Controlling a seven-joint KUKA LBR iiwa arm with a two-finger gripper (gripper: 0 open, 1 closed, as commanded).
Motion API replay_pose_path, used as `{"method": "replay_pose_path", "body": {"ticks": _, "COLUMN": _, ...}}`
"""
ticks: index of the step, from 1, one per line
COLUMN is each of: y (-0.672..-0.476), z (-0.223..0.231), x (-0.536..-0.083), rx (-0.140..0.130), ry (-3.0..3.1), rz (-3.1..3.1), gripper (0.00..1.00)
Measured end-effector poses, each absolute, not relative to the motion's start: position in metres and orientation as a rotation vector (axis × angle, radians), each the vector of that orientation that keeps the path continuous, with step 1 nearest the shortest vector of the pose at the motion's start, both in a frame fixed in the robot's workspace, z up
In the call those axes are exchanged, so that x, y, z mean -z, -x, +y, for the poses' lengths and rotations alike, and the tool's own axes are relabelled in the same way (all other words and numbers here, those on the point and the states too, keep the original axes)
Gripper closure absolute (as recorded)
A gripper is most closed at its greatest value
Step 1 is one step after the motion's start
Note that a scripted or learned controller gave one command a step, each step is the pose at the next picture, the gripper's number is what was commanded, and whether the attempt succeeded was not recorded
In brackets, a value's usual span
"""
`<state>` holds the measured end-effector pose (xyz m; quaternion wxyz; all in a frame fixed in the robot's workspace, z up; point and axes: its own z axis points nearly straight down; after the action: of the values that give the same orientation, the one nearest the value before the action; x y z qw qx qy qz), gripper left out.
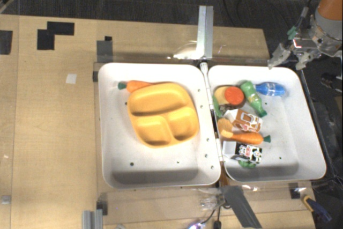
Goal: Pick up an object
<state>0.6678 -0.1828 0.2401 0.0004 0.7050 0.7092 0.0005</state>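
From above, two shallow white plastic bins sit side by side: the left bin [107, 131] and the right bin [308, 137], their inner rims touching.

The left bin bears one smooth yellow plastic tray [161, 113] with three compartments. One orange toy carrot [135, 85] pokes out from under the tray's far left corner.

The right bin holds a cluster against its left side:
- one round toy with a red top [233, 95]
- one green bottle-shaped toy [252, 97], touching it
- one blue rounded toy [270, 89] just beyond
- one small printed carton, orange and white [247, 122]
- a second orange carrot [247, 138] lying flat
- one small black-and-white printed packet [248, 152] nearest the front rim

The grey two-finger gripper [290, 56] hangs above the right bin's far right corner, well apart from the cluster. Its fingers stand spread with nothing between them.
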Motion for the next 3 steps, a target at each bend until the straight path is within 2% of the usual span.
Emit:
{"method": "replay_pose_path", "body": {"ticks": 1, "y": -0.644, "z": -0.126, "x": -0.135, "rx": -0.001, "ry": -2.306, "rz": 2.135, "gripper": 0.0}}
{"method": "replay_pose_path", "body": {"ticks": 2, "y": -0.633, "z": -0.135, "x": -0.099, "rx": -0.026, "ry": -2.363, "rz": 2.034, "gripper": 0.0}}
{"method": "replay_pose_path", "body": {"ticks": 3, "y": -0.644, "z": -0.152, "x": -0.094, "rx": -0.022, "ry": -2.464, "rz": 1.935, "gripper": 0.0}}
